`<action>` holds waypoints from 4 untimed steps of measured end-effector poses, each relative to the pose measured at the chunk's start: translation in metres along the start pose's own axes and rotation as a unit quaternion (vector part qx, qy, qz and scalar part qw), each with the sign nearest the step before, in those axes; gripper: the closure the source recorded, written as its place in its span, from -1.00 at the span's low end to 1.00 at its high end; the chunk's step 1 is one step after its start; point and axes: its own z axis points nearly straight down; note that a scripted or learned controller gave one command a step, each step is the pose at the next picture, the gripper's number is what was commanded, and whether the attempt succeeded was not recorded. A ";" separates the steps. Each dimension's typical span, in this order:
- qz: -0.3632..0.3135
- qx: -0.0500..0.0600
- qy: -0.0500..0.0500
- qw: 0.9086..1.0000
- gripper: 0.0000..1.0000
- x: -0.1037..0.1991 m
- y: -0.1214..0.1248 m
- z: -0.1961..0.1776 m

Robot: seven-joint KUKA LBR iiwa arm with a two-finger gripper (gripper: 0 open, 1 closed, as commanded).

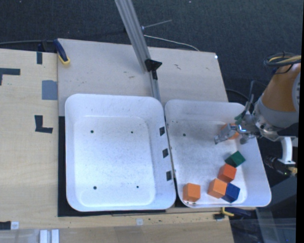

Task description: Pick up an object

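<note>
My gripper hangs over the upper right part of the right bin. It is open, its two grey fingers spread apart. A small orange piece shows just between them, mostly hidden by the gripper, and I cannot tell whether it is touched. Lower in that bin lie a green block, an orange block, a second orange block, a blue block and a third orange block.
The left bin stands beside the right one, the two rims meeting at the middle. A slanted metal rail crosses the bench behind the bins. The arm's orange band is at the right edge.
</note>
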 end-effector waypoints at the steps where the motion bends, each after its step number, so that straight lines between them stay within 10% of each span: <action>1: -0.004 -0.006 0.000 1.000 -1.00 -0.006 -0.029 0.050; 2: -0.001 -0.002 0.002 1.000 -1.00 -0.001 -0.089 0.069; 3: -0.003 -0.002 0.002 1.000 1.00 0.000 -0.087 0.059; 4: -0.005 -0.007 0.001 1.000 1.00 0.056 -0.051 -0.080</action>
